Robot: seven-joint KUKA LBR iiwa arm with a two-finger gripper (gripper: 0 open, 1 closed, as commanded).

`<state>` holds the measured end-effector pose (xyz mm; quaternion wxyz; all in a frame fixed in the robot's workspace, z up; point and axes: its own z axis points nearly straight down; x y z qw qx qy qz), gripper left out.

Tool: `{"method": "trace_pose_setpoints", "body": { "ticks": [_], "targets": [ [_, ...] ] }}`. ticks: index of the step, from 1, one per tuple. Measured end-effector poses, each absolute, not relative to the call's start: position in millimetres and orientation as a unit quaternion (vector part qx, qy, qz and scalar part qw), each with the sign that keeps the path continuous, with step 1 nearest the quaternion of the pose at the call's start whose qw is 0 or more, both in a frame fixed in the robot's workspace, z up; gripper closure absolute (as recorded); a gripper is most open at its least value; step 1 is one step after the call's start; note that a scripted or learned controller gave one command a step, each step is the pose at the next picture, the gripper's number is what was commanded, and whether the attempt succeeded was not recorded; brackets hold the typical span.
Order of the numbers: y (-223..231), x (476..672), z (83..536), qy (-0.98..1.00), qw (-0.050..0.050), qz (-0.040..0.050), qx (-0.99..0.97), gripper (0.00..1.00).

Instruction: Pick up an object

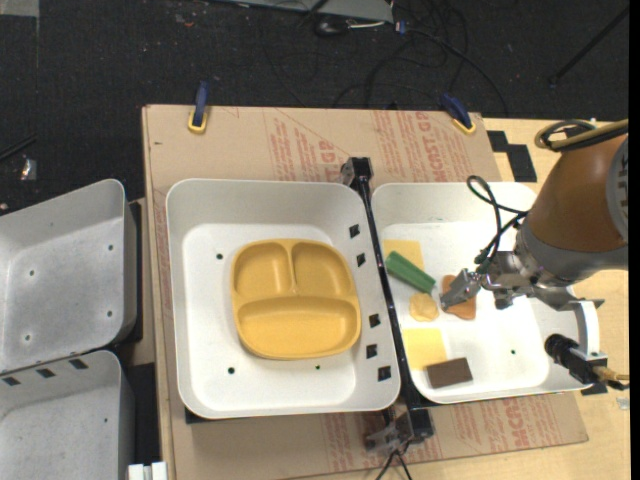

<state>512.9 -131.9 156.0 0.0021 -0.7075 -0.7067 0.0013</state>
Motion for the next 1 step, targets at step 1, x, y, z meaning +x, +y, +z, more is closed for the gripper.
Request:
{"method": "trace_pose_setpoints", "body": {
  "ticks": [1],
  "targets": [
    [-129.3, 505.4, 110.2, -0.706, 0.002, 0.0013, -0.708, 0.00]
  ]
}}
